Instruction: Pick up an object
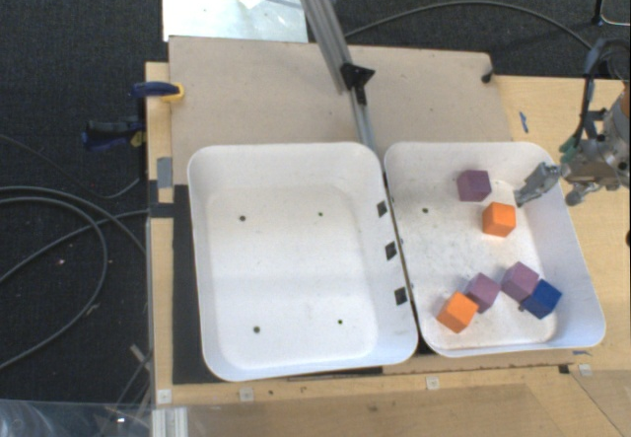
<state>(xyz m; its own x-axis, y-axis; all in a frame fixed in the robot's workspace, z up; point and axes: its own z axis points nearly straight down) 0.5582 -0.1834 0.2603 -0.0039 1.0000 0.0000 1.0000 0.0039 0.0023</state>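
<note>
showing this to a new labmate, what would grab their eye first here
The coloured blocks in the right bin: a purple block and an orange block near its upper part, and a cluster of four at its lower edge, ending in a blue block. The gripper hangs over that bin's right rim. The left bin holds no blocks.

Three purple cubes (474, 184), two orange cubes (499, 219), one blue cube (542, 299)
</note>
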